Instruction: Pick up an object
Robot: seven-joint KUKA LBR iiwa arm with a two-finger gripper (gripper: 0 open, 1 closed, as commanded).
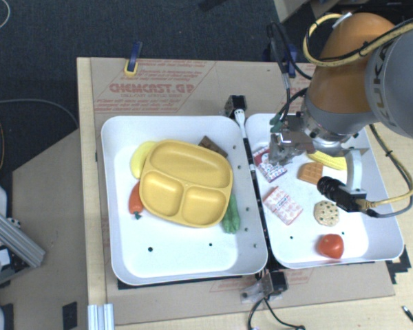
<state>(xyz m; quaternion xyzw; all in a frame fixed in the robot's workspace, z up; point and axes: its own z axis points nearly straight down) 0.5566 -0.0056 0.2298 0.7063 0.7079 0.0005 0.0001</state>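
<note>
Gripper [283,150] sits low over the upper-left part of the right bin [382,243], pointing down; whether its parts are spread or closed cannot be told from this slant, and nothing is seen between them. Directly below and touching or nearly touching the gripper lies a red-and-white packet [270,168]; a second red-and-white packet [283,205] lies nearer the bin's middle. Right of the gripper rest a yellow banana [328,161] and an orange-brown cracker [310,173]; further toward the bin's near edge lie a round cookie [325,213] and a red tomato [330,245]. Grey arm [372,60] with its orange band rises from the gripper toward the upper right. The left bin [117,184], beside the right bin, holds a yellow divided plate [186,183] overlying a yellow item [141,157], a red-orange pepper [135,201], a green item [231,217] and a brown item [210,144].
</note>
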